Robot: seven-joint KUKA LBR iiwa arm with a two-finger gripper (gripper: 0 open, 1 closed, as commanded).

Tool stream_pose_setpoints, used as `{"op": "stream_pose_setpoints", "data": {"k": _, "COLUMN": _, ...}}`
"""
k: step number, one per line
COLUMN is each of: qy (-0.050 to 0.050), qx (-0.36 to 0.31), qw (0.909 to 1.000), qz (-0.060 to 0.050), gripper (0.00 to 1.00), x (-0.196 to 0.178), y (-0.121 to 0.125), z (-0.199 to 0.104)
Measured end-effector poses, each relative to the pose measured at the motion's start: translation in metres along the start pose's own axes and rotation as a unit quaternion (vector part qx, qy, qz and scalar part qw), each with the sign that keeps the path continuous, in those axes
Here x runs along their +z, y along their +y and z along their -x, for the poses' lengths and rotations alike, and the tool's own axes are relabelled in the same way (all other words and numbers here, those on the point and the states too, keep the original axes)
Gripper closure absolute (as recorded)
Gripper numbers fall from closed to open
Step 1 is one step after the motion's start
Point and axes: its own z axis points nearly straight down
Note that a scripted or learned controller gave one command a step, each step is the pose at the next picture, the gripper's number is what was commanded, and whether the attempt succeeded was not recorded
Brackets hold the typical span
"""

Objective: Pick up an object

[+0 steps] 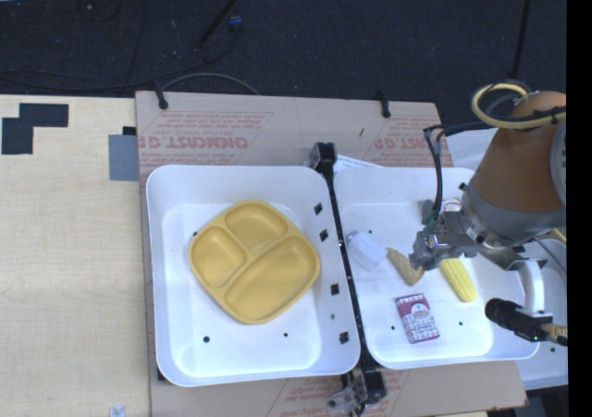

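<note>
We are watching the jaws [427, 253] hanging low in the right bin [384, 221], tips just over the tan piece [403, 265] — whether they are clenched or released we cannot tell. Just beside them the yellow corn cob [459, 279] is lying, and a clear plastic item [365, 251] is sitting on the other side, so a pick here is looking likeliest. Nearer us the small red packet [417, 317] is lying flat. Further out, the left bin [176, 221] is holding a yellow divided plate [254, 261] — well apart, likely not the target.
</note>
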Motion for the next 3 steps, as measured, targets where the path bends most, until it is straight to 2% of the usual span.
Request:
{"op": "stream_pose_setpoints", "data": {"k": 1, "qy": 0.0, "qx": 0.0, "qw": 1.0, "qz": 0.0, "gripper": 1.0, "x": 0.001, "y": 0.03, "z": -0.042}}
{"op": "stream_pose_setpoints", "data": {"k": 3, "qy": 0.0, "qx": 0.001, "qw": 1.0, "qz": 0.0, "gripper": 1.0, "x": 0.012, "y": 0.068, "z": -0.13}}
